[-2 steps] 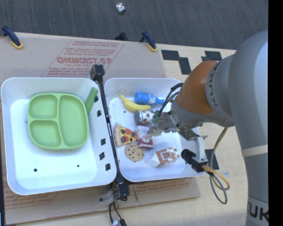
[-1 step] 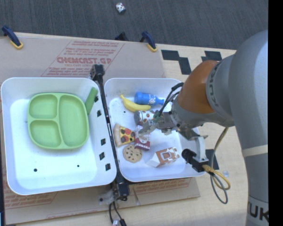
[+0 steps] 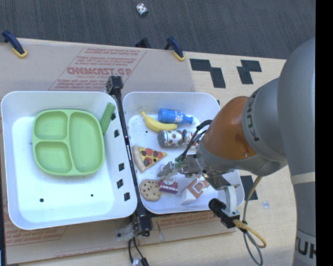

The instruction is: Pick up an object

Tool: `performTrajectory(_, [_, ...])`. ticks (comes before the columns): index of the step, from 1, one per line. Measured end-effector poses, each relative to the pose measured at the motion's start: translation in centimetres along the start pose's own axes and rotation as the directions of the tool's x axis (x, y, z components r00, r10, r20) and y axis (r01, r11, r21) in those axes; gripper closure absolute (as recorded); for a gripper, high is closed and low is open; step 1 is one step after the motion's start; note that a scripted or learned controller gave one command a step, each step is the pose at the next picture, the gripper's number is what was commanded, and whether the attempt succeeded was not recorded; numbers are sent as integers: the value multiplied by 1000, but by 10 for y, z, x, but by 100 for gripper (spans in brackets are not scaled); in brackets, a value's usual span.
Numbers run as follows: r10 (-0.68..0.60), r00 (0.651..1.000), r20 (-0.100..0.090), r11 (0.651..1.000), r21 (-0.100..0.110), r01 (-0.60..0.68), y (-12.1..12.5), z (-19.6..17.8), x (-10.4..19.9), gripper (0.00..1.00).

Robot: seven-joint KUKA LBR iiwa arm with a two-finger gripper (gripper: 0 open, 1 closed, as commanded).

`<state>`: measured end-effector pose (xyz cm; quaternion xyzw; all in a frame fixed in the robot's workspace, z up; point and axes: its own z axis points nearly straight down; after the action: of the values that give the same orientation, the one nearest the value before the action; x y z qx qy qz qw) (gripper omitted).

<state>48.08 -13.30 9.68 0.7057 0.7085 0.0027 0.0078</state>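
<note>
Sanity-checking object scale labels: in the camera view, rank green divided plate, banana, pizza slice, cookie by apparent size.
1. green divided plate, by far the largest.
2. banana and pizza slice: they look alike, the banana longer and thinner, so no ranking.
3. cookie, the smallest.

A green divided plate [image 3: 68,142] lies in the left white bin [image 3: 11,204]. Blue-and-yellow clamps [image 3: 14,43] grip the cardboard sheet [image 3: 100,65] beneath.

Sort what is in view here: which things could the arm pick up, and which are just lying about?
Candidates for picking, right bin:
yellow toy banana
blue plastic bottle
small printed can
toy pizza slice
round brown cookie

Just lying about:
green divided plastic tray in left bin
blue-and-yellow clamps on cardboard
</note>
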Motion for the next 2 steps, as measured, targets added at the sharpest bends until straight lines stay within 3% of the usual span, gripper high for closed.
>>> performTrajectory(1, [-7,1000,-5,1000,4,7,1,-10,2,100])
performTrajectory(2, [-2,1000,-8,1000,14,2,-1,-150,26,100])
